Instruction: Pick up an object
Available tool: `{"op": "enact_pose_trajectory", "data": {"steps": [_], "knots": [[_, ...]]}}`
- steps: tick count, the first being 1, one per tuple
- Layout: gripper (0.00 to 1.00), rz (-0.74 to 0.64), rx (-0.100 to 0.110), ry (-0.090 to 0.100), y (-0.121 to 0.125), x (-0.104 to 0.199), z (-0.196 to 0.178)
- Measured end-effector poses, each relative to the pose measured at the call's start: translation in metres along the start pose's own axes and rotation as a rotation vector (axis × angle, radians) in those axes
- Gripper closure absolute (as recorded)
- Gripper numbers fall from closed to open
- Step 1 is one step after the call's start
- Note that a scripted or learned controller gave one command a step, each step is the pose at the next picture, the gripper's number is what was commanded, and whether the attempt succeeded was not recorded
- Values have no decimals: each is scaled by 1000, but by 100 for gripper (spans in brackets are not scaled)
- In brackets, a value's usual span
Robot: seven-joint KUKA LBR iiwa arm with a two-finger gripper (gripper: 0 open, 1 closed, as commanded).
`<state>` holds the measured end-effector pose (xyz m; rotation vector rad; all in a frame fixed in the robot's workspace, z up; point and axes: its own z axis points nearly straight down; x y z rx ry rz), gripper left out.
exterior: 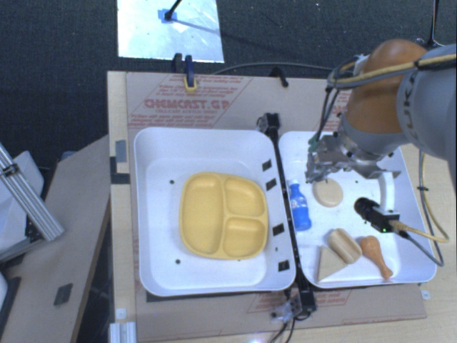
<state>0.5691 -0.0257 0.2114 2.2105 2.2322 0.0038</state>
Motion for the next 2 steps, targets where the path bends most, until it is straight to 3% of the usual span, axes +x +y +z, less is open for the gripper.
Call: {"op": "enact_pose_trajectory", "data": {"steps": [2], "knots": [[100,0,0,0,3,102,-10]]}}
